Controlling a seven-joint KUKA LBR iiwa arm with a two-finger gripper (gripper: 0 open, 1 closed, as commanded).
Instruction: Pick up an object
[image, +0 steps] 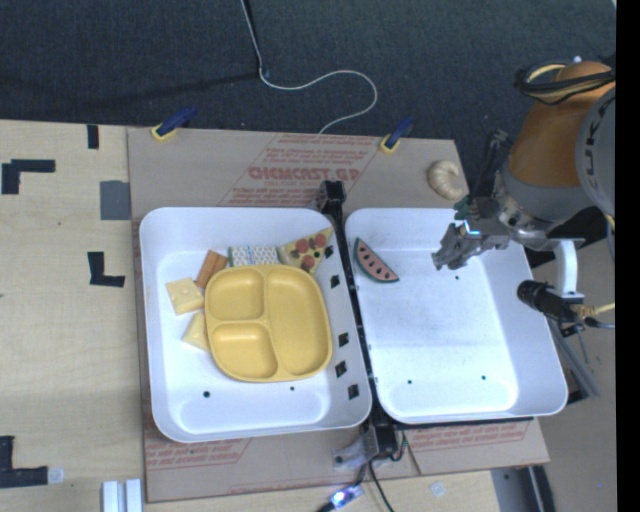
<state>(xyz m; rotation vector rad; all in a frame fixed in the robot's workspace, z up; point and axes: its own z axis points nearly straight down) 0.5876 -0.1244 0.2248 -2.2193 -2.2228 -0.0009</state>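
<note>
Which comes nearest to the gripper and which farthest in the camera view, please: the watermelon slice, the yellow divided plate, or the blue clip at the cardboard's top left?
From the gripper:
1. Watermelon slice, right bin, to its left.
2. Yellow divided plate, left bin.
3. Blue clip, cardboard's far-left corner.

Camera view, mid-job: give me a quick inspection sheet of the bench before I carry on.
Surface: two white bins side by side, left bin, right bin, on a cardboard sheet.
Job's things: watermelon slice toy at the right bin's upper left; yellow divided plate in the left bin, with small food pieces around it.
Clutter: beige lump beyond the right bin.
Grippers: gripper over the right bin's upper right, apart from the slice.
Cables: white cable behind the bench.
Surroundings: dark floor.
</note>
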